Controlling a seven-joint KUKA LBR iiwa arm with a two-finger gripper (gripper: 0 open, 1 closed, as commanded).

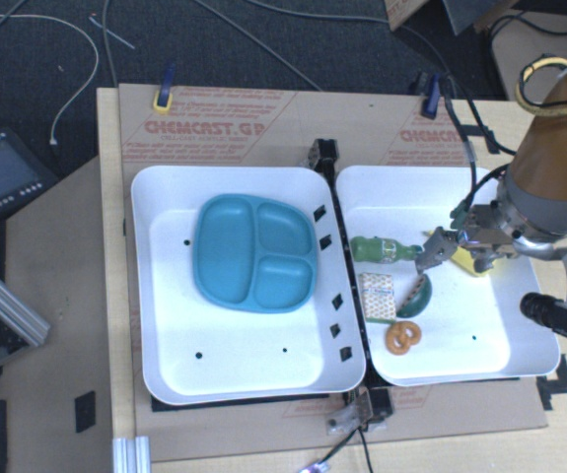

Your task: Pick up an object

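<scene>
**Gripper poised over the right bin, nothing lifted yet**

The gripper hangs low in the right bin, fingers spread, nothing between them. Just beside it lies a green bottle; a teal bowl-like piece, a patterned packet and a pretzel sit nearby, crowding any grasp. A yellow object lies under the wrist. A blue divided plate fills the left bin. The pick remains undone.
</scene>
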